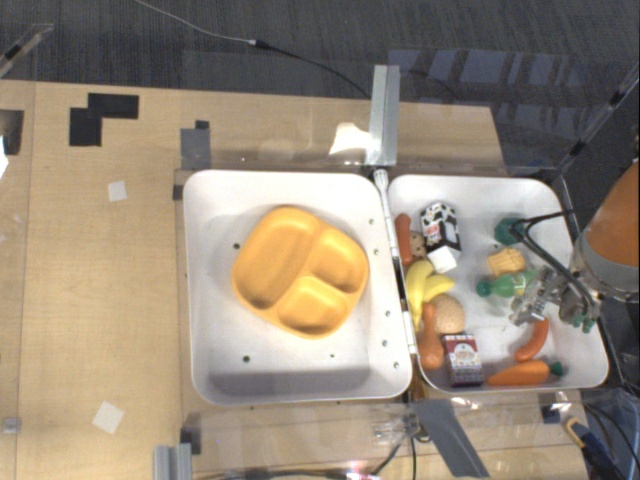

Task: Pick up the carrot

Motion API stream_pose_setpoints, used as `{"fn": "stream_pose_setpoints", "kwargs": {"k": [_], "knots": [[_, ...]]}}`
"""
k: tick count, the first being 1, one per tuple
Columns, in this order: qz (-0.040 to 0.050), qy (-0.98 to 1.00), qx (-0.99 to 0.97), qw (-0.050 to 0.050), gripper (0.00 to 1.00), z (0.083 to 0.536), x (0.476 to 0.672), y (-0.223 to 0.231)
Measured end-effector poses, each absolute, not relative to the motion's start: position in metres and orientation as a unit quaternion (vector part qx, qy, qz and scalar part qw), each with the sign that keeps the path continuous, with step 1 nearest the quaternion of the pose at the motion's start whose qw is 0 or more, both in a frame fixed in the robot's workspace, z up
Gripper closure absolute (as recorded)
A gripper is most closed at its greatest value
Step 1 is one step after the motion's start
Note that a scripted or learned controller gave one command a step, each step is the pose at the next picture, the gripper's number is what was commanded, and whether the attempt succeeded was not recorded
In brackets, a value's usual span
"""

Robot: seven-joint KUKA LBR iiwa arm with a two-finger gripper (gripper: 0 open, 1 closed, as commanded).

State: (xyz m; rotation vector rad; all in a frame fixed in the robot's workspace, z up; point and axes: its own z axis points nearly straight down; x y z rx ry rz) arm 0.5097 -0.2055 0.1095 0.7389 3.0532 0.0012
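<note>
carrot (522, 373) lies flat at the right bin's (590, 366) front edge, just below and left of the gripper (545, 306). looks like a light, rigid, smooth plastic toy; grab mid-body across the width. arm reaches in from the right, wrist low over the chili (535, 339). finger state: cannot tell.

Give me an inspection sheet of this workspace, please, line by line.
Surface: wooden bench bearing left bin and right bin.
Job's things: carrot lying near the right bin's front edge.
Clutter: yellow divided plate in the left bin; banana, small red box and other toy foods in the right bin.
Grippers: gripper low over the right bin, above the carrot; finger state unclear.
Cables: thin cable behind the bench.
Surroundings: dark floor.
</note>
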Motion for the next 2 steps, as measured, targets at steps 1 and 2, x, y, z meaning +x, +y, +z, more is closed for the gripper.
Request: {"fn": "stream_pose_setpoints", "kwargs": {"k": [1, 2], "knots": [[0.0004, 0.961, 0.276, 0.013, 1.00, 0.235, 0.582, -0.204], [0.0012, 0.948, 0.318, 0.004, 1.00, 0.215, 0.610, -0.170]]}}
